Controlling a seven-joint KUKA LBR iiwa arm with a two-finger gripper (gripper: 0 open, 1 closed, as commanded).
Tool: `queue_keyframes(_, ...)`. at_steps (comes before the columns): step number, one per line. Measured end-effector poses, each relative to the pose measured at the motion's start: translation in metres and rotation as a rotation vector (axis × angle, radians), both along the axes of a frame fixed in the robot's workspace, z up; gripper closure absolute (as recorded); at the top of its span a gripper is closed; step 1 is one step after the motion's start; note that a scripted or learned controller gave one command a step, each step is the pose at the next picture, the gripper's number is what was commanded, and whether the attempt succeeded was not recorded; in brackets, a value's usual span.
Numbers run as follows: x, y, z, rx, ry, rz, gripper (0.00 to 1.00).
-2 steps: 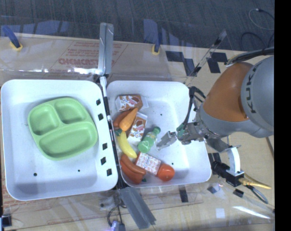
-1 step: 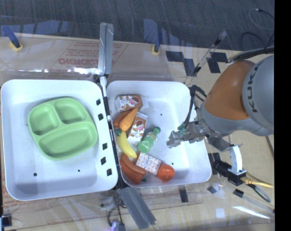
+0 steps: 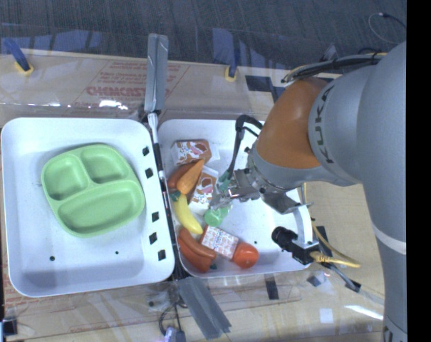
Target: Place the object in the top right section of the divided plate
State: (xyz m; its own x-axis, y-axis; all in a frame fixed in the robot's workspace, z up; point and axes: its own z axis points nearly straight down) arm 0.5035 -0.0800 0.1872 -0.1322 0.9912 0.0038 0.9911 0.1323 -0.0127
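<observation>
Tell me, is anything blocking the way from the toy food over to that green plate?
Only the two bins' adjoining walls lie between the food pile and the green divided plate. The plate's top right section holds nothing. The end effector is down among the food.

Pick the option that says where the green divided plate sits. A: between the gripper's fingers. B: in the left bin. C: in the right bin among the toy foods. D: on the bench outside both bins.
B: the green divided plate lies flat on the floor of the left bin, while the toy foods such as the banana are piled in the right bin.
</observation>
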Motion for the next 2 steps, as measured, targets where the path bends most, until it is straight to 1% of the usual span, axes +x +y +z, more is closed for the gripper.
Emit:
queue_keyframes(1, 0.024, -0.027, -0.011, -0.001, -0.005, 0.099, 1.00)
queue_keyframes(2, 0.062, 0.055, 0.006, -0.002, -0.003, -0.042, 1.00)
